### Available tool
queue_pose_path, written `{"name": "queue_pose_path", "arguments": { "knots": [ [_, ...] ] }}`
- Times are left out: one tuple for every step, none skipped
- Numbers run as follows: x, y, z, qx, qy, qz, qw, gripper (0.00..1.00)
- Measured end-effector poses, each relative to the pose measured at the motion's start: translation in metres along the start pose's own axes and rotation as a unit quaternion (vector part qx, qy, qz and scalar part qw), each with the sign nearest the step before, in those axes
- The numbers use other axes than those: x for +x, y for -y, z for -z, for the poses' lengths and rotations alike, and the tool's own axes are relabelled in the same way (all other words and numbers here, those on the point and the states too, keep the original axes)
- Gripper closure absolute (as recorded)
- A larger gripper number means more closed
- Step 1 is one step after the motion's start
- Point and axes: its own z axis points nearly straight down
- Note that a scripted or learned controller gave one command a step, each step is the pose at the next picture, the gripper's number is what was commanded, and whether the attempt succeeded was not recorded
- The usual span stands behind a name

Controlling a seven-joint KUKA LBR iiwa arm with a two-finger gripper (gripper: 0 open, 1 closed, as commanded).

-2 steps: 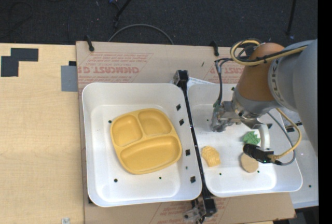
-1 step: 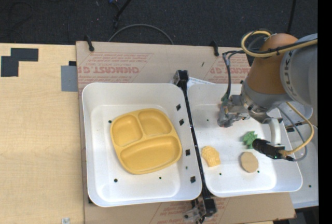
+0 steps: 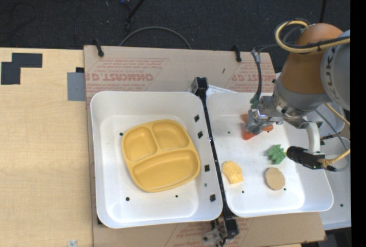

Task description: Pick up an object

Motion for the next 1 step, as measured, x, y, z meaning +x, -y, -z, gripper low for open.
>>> {"name": "queue_pose_path", "arguments": {
  "knots": [
    [0.0074,0.0059,0.0529,0.0,0.0,0.0,1.0,1.0]
  ]
}}
